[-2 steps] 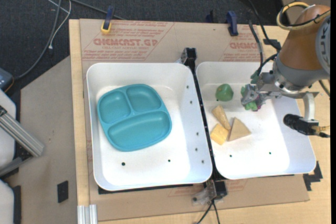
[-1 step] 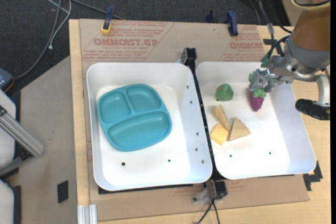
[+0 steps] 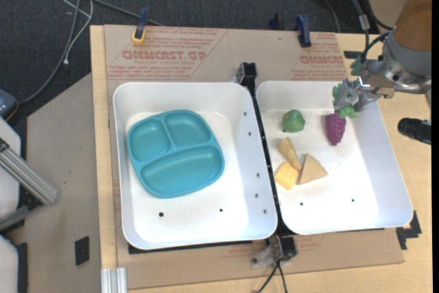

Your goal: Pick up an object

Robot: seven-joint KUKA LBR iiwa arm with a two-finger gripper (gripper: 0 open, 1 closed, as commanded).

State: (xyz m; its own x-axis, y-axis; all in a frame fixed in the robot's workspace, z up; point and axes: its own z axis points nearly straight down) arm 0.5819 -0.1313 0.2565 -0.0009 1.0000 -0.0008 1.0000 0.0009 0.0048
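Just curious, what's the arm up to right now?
Gripper over right bin, at the grapes' top. Grapes lying in bin, not lifted. Green toy and cheese nearby, apart.

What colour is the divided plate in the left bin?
Teal blue: the divided plastic plate shows plainly in the camera view.

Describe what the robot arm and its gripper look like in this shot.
The arm comes in from the right, with a broad orange band above a grey metallic wrist ring. Dark cables loop behind it, and a thin cable runs along the wrist. The gripper is small, grey metal, with green tips on its fingers.
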